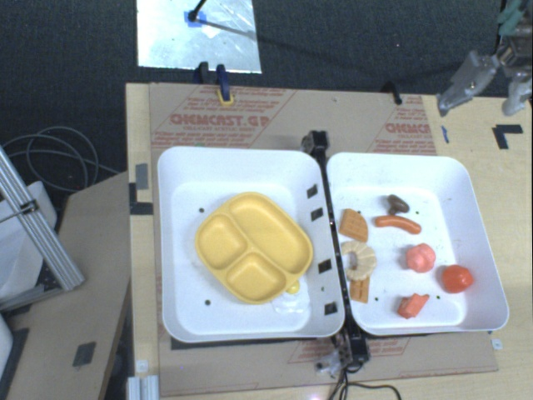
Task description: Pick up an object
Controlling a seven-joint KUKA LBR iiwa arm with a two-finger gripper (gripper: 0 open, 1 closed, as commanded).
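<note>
The right bin [479, 215] holds several toy foods: a brown lump [397, 202], an orange sausage [398, 222], a waffle square [353, 224], a pale ring [360, 259] lying over a brown biscuit [360, 289], a pink piece [420, 257], a red tomato [456, 278] and a red-orange chunk [413, 305]. My gripper [487, 97] hangs at the top right, above the bench behind the right bin and well away from the food. Its two grey fingers are spread apart with nothing between them.
The left bin [179, 182] carries a yellow divided plate [253, 246], with a small pale item [291, 298] at the plate's near right edge. A black divider [323, 223] runs between the bins. A shiny sheet [198, 23] lies on the floor behind the bench.
</note>
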